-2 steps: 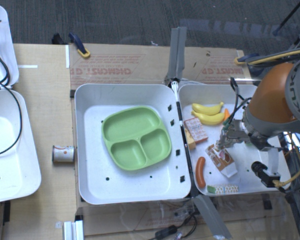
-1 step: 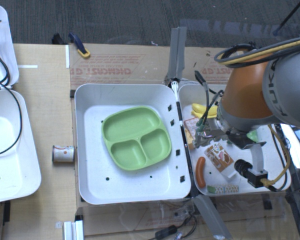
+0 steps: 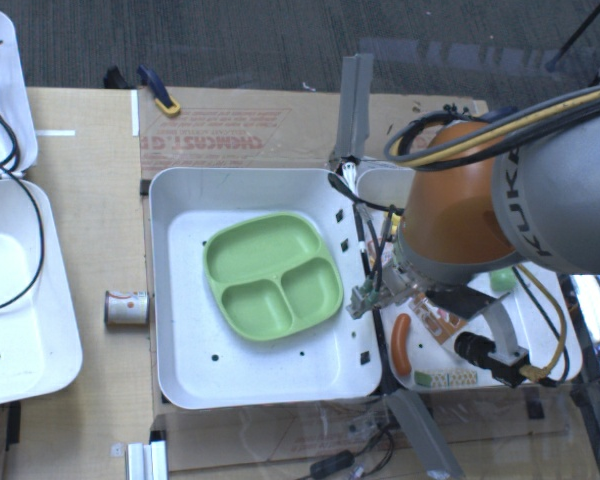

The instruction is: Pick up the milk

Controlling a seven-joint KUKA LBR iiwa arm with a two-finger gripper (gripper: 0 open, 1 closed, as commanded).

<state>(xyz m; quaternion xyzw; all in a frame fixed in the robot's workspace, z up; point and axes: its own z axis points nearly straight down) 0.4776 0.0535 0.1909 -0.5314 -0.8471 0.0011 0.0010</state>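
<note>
The gripper [image 3: 365, 300] hangs low at the inner edge of the right bin [image 3: 380, 180], just beside the wall it shares with the left bin [image 3: 170, 298]. The bulk of the arm [image 3: 460, 208] hides it from above, so I cannot tell how far open it is, and nothing can be seen in its hold.

The milk cannot be named with certainty. The likeliest candidate is the pale printed carton [image 3: 442, 320] lying in the right bin just right of the gripper and partly under the wrist. A red sausage [image 3: 401, 345] lies beside it, and a flat printed pack [image 3: 448, 378] is at the near rim. The green divided plate [image 3: 272, 276] sits alone in the left bin, well apart.

To do this step well, the gripper should probably shift right, away from the bin wall, and centre over the carton before descending. It should close across the carton's narrow faces and keep clear of the sausage. A carton lying flat gives little height to grip, so a shallow grasp may slip; a short test lift would show whether it holds
</note>
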